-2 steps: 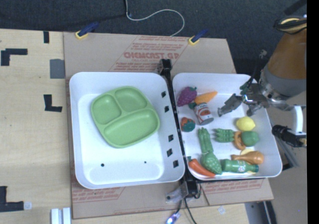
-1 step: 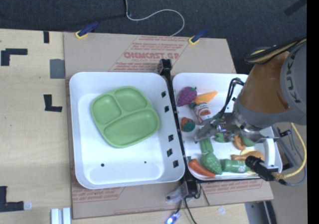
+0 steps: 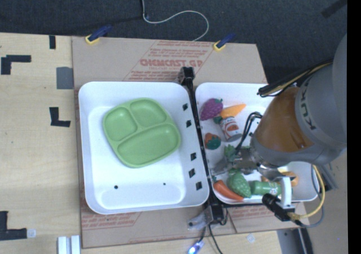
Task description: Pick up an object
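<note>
The right bin point(image 3: 256, 90) holds several toy foods. A purple bunch of grapes point(image 3: 211, 109) lies at its far left, with an orange piece point(image 3: 234, 110) beside it and a small red-labelled can point(image 3: 230, 127) below. A red and green toy point(image 3: 212, 141) sits near the divider. At the front lie a green leafy toy point(image 3: 239, 182) and an orange carrot point(image 3: 224, 191). My gripper point(image 3: 230, 162) hangs low over the bin's middle, just above the leafy toy and beside a small green piece point(image 3: 229, 150). The arm's body point(image 3: 293, 126) hides the bin's right half.
The left bin point(image 3: 96, 191) holds a green divided plate point(image 3: 142, 131). Both bins rest on a cardboard sheet point(image 3: 169, 58) on the wooden bench. A cable point(image 3: 169, 18) loops across the dark floor behind.
</note>
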`<state>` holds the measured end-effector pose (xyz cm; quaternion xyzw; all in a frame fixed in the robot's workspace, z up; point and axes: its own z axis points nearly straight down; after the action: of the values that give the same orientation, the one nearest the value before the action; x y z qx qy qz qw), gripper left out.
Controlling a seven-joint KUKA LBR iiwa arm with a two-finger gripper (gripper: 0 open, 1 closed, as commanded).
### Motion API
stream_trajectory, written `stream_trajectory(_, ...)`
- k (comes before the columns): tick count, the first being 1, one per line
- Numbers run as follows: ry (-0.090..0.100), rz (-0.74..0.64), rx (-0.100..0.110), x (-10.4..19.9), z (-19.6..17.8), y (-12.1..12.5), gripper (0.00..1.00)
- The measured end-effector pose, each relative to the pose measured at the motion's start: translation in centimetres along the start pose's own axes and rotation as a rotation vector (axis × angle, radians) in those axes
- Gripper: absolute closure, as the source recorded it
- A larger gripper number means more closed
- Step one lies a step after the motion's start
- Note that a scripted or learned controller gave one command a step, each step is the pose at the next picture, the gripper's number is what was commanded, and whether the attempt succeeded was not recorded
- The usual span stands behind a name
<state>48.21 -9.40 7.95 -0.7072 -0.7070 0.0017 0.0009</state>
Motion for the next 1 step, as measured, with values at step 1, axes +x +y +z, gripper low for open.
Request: stream_trajectory(1,0.001,-0.006,-0.019,2.53,-16.65,0.38,0.0)
